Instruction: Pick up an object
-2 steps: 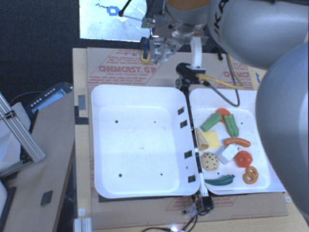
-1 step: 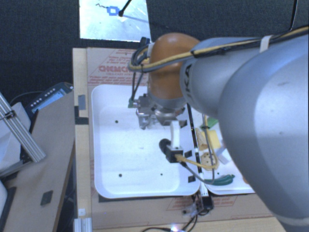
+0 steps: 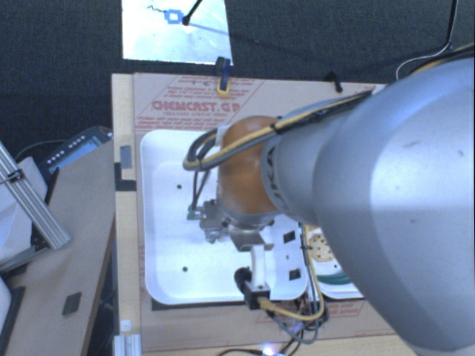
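The arm (image 3: pixel 371 184) reaches in from the right, its wrist low over the near right part of the left bin (image 3: pixel 159 199), a shallow, glossy white tray with rounded corners. I judge it is placed for a grasp. The gripper (image 3: pixel 223 232) sits below the orange band (image 3: pixel 241 162); I cannot tell whether it is open or closed. Just to the right, a tan, dotted, teal-edged object (image 3: pixel 326 262) peeks out.

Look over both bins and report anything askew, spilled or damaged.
Nothing stands out. The left bin lies square on the bench. The arm covers most of the right bin, where a pale dotted item with a teal edge peeks out, too hidden to judge.
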### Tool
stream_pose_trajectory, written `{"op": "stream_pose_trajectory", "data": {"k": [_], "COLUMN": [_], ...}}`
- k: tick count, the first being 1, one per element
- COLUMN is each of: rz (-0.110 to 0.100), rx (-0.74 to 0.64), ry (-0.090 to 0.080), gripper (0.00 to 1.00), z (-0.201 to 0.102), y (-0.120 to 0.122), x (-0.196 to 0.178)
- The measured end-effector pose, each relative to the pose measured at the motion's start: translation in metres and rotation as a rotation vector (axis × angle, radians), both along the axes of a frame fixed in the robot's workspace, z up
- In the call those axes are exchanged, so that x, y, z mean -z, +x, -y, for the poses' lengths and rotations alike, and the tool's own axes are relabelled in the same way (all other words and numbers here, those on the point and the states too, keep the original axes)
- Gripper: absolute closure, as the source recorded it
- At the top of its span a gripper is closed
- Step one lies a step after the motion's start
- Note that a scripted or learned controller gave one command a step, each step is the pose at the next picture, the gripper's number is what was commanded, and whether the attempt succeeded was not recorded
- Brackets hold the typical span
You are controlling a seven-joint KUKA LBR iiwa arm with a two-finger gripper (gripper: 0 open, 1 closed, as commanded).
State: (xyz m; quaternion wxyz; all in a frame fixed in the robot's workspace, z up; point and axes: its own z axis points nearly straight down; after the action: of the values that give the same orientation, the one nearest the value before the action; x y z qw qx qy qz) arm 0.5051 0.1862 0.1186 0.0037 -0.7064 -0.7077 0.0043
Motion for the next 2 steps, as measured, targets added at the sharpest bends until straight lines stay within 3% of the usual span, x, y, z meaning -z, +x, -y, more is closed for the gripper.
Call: {"op": "stream_pose_trajectory", "data": {"k": [1,2], "rz": [0.029,0.006], "rx": [-0.002,-0.003], "ry": [0.007,0.001], "gripper": [1.0,1.0], "z": [0.003,-0.012], "y": [0.024,-0.016], "x": [-0.174,-0.095]}}
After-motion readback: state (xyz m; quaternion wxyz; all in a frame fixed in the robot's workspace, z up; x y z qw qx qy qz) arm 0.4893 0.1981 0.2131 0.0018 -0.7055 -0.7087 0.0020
